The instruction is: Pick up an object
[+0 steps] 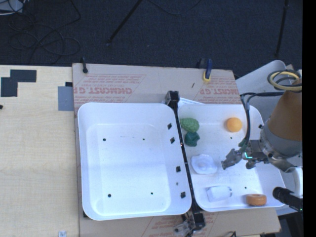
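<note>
The right bin [217,118] holds several small objects. An orange ball [234,125] lies near its far right. A light green lump [189,124] and a dark teal lump [191,138] sit by the divider. A clear white cup-like piece [203,164] rests mid-bin, a pale flat piece [218,193] near the front, and an orange disc [256,199] at the front right. My gripper [240,160] hangs over the right side of this bin, right of the clear piece, its fingers spread open with nothing between them.
The left bin [94,132] sits beside the right one, split by a black-clipped rim [180,152]. Cardboard [123,85] underlies both bins. The arm's orange band [291,112] and cables [284,78] fill the right edge.
</note>
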`<action>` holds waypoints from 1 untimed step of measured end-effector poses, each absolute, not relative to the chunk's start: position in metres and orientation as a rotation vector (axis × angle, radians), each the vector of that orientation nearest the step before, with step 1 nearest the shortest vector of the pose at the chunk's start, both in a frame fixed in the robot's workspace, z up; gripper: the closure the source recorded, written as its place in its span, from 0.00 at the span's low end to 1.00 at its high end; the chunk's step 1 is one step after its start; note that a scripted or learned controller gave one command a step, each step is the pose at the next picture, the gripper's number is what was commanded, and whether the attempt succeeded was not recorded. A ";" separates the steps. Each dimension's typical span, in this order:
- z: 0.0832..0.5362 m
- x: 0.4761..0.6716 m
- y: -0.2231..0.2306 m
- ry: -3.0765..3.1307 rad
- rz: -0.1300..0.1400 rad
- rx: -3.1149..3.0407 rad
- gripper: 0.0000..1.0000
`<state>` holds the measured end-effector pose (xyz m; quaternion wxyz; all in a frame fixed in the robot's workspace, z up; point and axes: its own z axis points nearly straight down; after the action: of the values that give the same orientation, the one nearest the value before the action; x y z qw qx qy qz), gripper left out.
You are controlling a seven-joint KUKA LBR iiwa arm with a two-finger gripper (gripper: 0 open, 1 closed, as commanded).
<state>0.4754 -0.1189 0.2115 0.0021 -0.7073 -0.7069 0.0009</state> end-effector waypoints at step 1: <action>0.336 0.485 -0.159 -2.230 -0.007 -2.231 0.00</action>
<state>0.4847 -0.1591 0.3361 -0.0063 -0.7073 -0.7069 -0.0024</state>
